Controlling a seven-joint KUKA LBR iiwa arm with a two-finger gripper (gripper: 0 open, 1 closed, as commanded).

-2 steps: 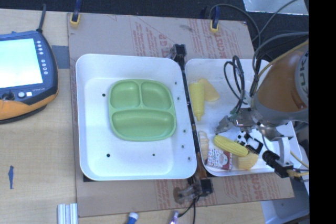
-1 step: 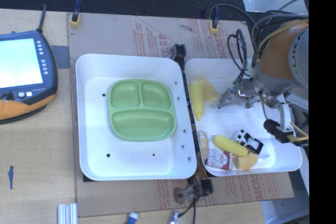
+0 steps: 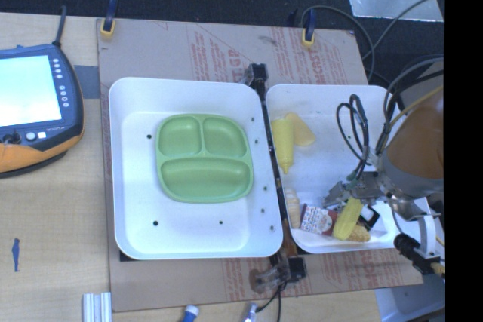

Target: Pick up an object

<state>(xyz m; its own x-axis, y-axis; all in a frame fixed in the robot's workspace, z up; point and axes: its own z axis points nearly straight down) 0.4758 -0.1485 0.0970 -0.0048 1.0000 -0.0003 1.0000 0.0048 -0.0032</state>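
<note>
Yellow corn-shaped piece (image 3: 348, 219) lies tilted in the lower right corner of the right bin (image 3: 321, 98), at the bottom of the frame, with a small red-and-white packet (image 3: 315, 219) just beside it on the left and a pale yellowish bit (image 3: 291, 202) against the divider; these pieces crowd together in that corner, probably because the shallow wall stops them. Over the corn's upper end hangs the tool (image 3: 349, 193), reaching in from the right edge under the grey arm's orange band (image 3: 419, 143); its dark parts overlap the corn, but whether its fingers are spread or closed I cannot tell, and nothing shows clearly pinched between them. I judge the arm is placed for a try at this cluster. Higher in the same bin, a yellow banana-like piece (image 3: 283, 141) lies along the left wall, well apart from the tool, with a paler lump (image 3: 303, 132) touching it. Left of centre, the other bin (image 3: 128, 162) carries a green divided plate (image 3: 204, 157) lying flat. At the far left on the worktop (image 3: 45, 237) rests the pendant (image 3: 34, 105), screen up.
</note>
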